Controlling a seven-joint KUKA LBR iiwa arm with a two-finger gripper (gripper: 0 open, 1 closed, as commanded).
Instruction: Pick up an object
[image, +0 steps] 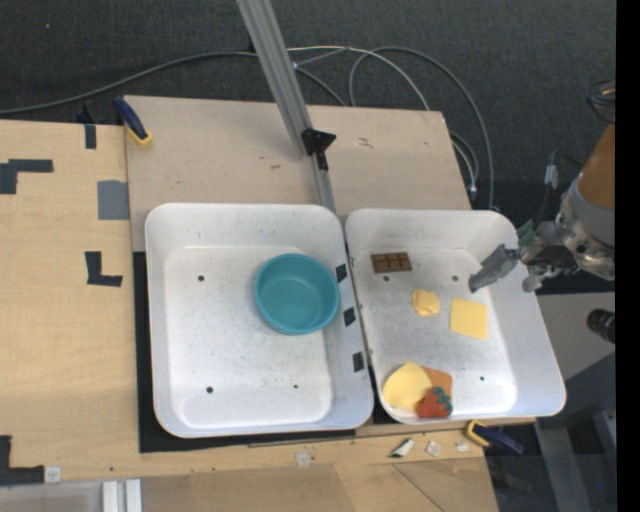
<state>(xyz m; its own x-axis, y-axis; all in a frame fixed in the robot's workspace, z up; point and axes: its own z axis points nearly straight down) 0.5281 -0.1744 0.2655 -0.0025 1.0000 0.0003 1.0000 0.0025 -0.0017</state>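
The claw (512, 266) is hanging over the right bin's (520, 330) far right edge, gripping nothing; whether its fingers are apart I cannot tell. Just below-left of it the yellow square (469, 318) is lying flat, the small yellow lump (426, 302) and brown bar (391, 263) sitting farther left.

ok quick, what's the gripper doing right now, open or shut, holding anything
Gripper: over the right bin's right edge, nothing seen in it; open or shut cannot be told.
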